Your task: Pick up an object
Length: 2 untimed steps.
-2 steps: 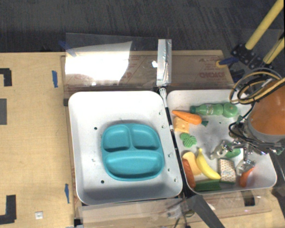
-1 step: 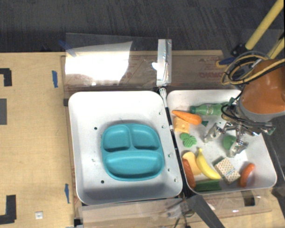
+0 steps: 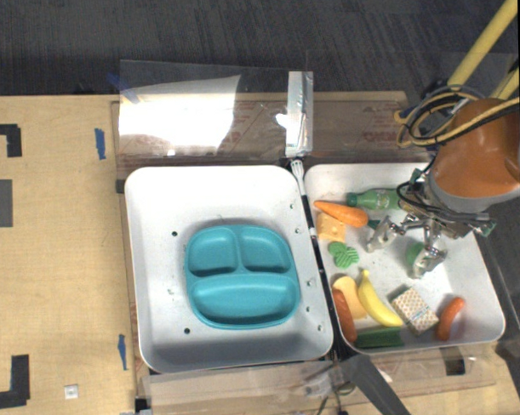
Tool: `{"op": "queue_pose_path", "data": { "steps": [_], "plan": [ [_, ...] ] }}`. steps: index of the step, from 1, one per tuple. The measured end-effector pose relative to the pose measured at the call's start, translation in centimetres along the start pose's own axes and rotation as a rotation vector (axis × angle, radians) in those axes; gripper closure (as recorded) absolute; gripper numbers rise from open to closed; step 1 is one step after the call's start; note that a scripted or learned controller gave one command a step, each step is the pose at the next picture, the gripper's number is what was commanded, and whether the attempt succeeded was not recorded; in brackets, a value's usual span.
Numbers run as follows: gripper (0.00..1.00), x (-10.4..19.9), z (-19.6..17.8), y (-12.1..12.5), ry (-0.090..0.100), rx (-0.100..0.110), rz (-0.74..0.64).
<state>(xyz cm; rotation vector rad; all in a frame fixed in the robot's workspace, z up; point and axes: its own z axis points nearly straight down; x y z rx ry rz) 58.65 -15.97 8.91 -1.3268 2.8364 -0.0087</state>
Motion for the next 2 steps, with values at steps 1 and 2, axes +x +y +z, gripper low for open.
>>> {"op": "queue_pose_path", "data": {
  "steps": [1, 2],
  "plan": [
    [0.00, 5.3, 0.0, -1.3, 0.002, -0.002, -0.136],
    [0.00, 4.2, 0.1, -2.9, 0.000, -0.002, -0.198]
  ]
}}
